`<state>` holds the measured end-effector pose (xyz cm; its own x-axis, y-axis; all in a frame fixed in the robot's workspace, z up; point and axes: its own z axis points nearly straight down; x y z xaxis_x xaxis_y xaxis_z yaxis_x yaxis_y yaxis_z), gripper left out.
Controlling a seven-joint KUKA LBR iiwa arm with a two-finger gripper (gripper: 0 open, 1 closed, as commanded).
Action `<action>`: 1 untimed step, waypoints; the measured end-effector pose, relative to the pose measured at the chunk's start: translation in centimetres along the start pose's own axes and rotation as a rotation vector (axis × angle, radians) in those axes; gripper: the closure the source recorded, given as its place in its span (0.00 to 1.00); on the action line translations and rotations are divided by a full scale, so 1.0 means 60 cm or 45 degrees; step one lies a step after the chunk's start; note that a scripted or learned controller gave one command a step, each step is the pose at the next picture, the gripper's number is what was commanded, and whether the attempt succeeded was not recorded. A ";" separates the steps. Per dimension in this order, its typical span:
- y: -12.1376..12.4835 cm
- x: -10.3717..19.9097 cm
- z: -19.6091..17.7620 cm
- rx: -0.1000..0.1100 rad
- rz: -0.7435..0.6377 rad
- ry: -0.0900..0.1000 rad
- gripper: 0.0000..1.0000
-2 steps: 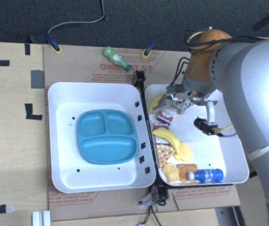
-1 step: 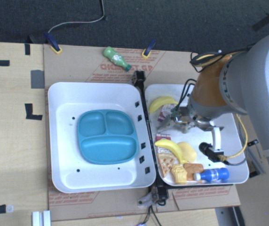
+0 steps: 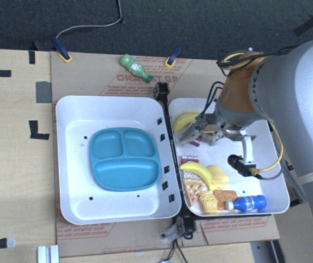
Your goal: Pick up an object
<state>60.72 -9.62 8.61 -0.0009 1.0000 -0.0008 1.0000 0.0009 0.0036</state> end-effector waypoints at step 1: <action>0.044 0.000 0.001 0.001 0.000 0.000 0.00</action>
<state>63.34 -9.61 8.58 -0.0010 1.0000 -0.0008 1.0000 0.0010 0.0026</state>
